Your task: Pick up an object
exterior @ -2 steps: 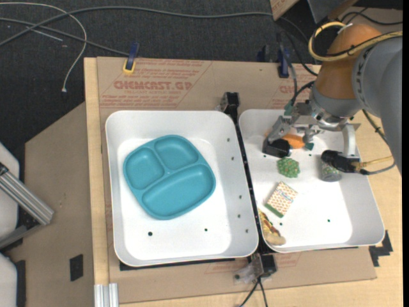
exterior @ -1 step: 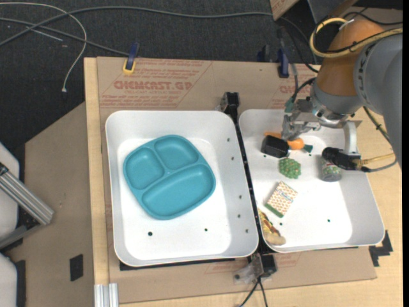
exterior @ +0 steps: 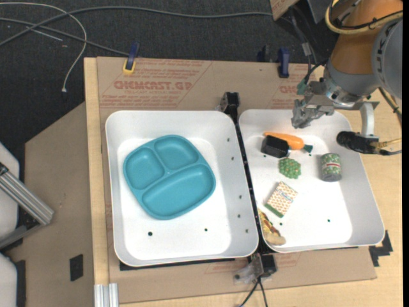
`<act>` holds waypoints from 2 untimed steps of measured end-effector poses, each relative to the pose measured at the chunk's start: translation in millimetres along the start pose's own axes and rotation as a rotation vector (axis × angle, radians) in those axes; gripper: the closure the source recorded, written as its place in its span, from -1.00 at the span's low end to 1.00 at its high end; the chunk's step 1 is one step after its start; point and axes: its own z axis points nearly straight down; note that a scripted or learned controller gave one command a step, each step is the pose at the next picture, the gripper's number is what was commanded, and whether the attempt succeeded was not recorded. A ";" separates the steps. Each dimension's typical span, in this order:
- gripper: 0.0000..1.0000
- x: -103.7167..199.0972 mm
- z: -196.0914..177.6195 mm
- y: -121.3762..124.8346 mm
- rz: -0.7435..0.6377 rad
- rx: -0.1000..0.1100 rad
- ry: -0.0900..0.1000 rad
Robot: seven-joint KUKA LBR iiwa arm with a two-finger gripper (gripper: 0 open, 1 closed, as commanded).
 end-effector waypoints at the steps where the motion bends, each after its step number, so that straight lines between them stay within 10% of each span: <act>1: 1.00 0.1 -12.8 0.9 0.000 0.003 0.001; 2: 1.00 47.6 -8.2 -19.8 -0.003 0.010 0.003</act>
